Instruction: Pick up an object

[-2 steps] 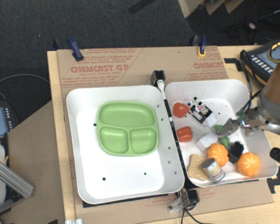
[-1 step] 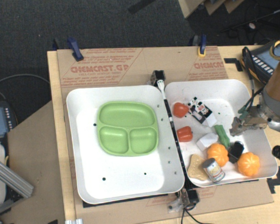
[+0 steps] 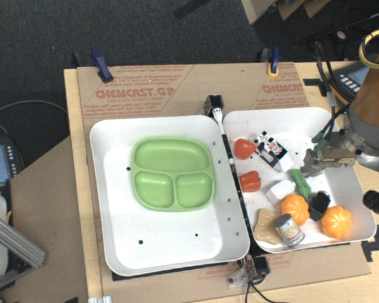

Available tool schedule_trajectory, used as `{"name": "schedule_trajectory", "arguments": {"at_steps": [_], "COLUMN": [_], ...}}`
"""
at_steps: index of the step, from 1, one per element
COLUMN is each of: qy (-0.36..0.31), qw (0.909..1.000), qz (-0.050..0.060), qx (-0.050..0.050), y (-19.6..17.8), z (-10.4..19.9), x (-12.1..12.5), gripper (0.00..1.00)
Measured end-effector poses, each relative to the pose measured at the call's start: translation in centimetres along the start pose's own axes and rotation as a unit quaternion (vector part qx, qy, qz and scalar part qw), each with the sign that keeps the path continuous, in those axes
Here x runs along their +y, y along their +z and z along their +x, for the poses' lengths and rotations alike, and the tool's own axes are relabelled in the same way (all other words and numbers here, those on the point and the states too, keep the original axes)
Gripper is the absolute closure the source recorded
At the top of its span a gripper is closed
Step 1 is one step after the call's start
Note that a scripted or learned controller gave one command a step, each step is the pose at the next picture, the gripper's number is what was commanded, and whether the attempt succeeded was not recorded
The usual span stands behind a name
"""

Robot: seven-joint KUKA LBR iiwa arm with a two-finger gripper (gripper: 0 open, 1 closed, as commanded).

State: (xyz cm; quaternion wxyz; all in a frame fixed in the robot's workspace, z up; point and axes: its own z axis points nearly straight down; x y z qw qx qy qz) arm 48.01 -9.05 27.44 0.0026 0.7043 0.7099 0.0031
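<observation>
1. Gripper (image 3: 313, 161) at the end of the grey arm (image 3: 368, 137) hangs over the right bin (image 3: 315, 117), near its right side; whether it is open or closed I cannot tell, and nothing can be seen held in it.
2. Just below it lies a green stick-shaped thing (image 3: 301, 182), so close that touching or not is unclear.
3. Around that: a white block (image 3: 281, 190), a black block (image 3: 319, 204), and two oranges, one (image 3: 295, 207) beside the white block, the other (image 3: 336, 222) at the bin's lower right.
4. A small tin can (image 3: 289, 230) lies tilted on a tan piece (image 3: 266, 225) at the bin's lower left.
5. Further up sit a red ball (image 3: 244, 149), a red block (image 3: 249, 181) and a black-and-white toy (image 3: 270, 147).
6. Left bin (image 3: 116, 203) holds a green divided plate (image 3: 173, 173).
</observation>
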Motion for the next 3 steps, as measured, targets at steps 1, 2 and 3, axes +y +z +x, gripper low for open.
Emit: {"name": "schedule_trajectory", "arguments": {"at_steps": [1, 2, 3], "qy": [-0.001, 0.0, 0.004], "qw": [1.0, 1.0, 1.0], "qz": [0.002, 0.002, -0.003], "qx": [0.0, 0.001, 0.0], "y": [-1.5, -4.0, -14.3], "z": [10.7, 17.1, 13.9], "x": [0.1, 0.1, 0.3], "gripper": [1.0, 1.0, 1.0]}}
